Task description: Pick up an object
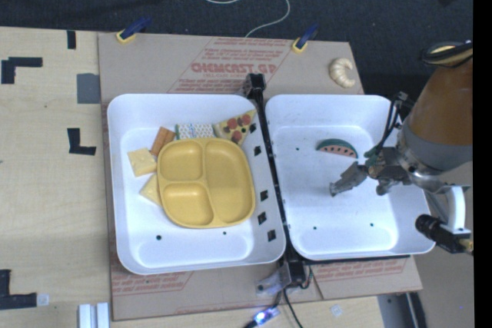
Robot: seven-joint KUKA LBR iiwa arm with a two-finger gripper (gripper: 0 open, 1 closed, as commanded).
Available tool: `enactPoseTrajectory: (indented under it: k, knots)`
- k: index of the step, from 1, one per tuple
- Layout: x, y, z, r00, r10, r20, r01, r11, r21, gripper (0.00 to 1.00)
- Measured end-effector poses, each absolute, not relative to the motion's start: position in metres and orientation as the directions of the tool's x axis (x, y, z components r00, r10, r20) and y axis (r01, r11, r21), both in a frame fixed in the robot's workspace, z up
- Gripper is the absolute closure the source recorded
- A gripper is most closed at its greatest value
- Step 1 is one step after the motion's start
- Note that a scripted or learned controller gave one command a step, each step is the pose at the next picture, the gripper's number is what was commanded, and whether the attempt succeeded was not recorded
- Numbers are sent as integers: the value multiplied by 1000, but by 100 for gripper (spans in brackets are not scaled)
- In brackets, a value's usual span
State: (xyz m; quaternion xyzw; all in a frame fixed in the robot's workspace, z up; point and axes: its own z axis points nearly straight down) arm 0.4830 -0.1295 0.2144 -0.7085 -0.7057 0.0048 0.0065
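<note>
Two white bins sit on the bench. A melon slice (pixel 336 147) lies in the right bin (pixel 307 234), flat edge sideways. The pincer (pixel 361 181) hangs open and empty just below-right of it.

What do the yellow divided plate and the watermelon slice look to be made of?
Plate: probably moulded plastic, matte yellow with soft rounded compartment ridges. Watermelon slice: likely a toy, plastic or rubber; flat painted colours, too small to tell more.

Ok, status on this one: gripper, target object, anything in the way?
Gripper low in right bin, nothing visibly held. Watermelon slice just beyond it, untouched. Yellow divided plate in left bin, well clear.
</note>
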Motion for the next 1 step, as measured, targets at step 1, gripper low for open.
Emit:
enactPoseTrajectory:
  k: [1]
  knots:
    - [486, -129, 221, -1, 1000, 0, 1000, 1, -3, 0]
